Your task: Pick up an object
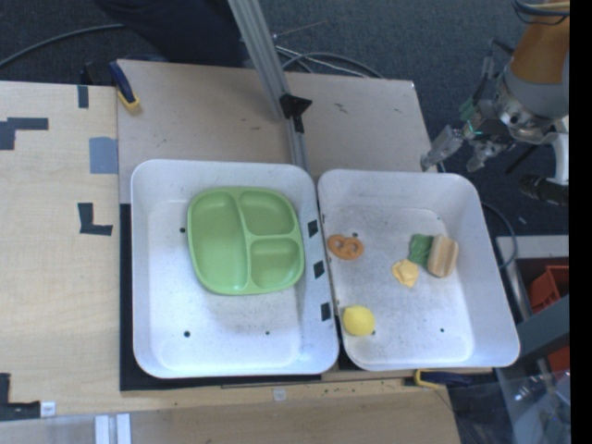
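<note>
Bins number two, side by side. One green divided plate (246, 240) lies in the left bin (148, 276). The right bin (481, 313) holds five small objects: one pretzel (345, 246), one yellow ball (358, 321), one yellow scrap (405, 272), and one green piece (422, 248) touching one tan roll (442, 256). The gripper (460, 149) hangs above the right bin's far right corner, fingers spread, holding nothing.

Matt plastic-looking green plate (246, 240); scuffed white bins (148, 276); bench (46, 248) perhaps wood.
</note>
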You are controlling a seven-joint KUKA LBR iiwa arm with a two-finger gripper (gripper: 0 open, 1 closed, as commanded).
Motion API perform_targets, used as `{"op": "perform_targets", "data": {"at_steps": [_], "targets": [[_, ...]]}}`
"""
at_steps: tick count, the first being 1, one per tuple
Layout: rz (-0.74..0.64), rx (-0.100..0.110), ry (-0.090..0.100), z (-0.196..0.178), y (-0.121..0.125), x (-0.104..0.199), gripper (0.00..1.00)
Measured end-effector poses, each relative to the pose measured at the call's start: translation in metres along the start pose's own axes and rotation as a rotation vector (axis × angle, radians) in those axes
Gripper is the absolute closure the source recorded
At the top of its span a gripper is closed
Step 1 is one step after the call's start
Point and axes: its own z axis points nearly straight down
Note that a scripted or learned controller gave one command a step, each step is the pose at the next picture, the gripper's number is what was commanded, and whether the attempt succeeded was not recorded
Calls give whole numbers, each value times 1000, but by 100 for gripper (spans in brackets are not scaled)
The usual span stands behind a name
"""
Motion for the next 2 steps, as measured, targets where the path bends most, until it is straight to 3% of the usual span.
{"op": "perform_targets", "data": {"at_steps": [1,2], "targets": [[0,0,0,0,0,0,0],[0,4,0,44,1,3,0]]}}
